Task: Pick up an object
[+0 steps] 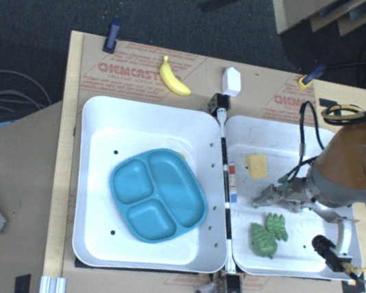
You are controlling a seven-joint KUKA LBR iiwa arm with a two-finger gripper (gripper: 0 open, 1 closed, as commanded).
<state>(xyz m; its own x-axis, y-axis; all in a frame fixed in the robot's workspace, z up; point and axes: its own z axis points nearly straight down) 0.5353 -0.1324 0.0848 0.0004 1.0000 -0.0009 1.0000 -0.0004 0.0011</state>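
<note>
Now, from my remote seat, I start at the left, where the left shallow white bin point(93, 183) holds a blue plastic divided plate with three compartments point(156, 193), lying flat near the bin's middle. Above the bins, on the bare brown board of the bench point(140, 72), a small yellow toy banana point(173, 78) rests well apart from everything in the bins (it sits just beyond the left bin's far rim). Moving right, the right shallow white bin point(269, 132) carries a flat tan square piece, cracker-like point(257, 165), in its upper part, and a green knobbly soft toy point(268, 234) in its lower part, the two apart from one another. The two-finger gripper point(262, 199) hangs between them, over the bin floor just above the green toy and below the tan square; its grey fingers point(269, 193) point toward the bins' shared wall and look drawn close together, though I see nothing between them. I cannot tell whether the tips touch the bin floor. Behind it, the grey arm with its orange band point(351, 160) reaches in from the right.
</note>
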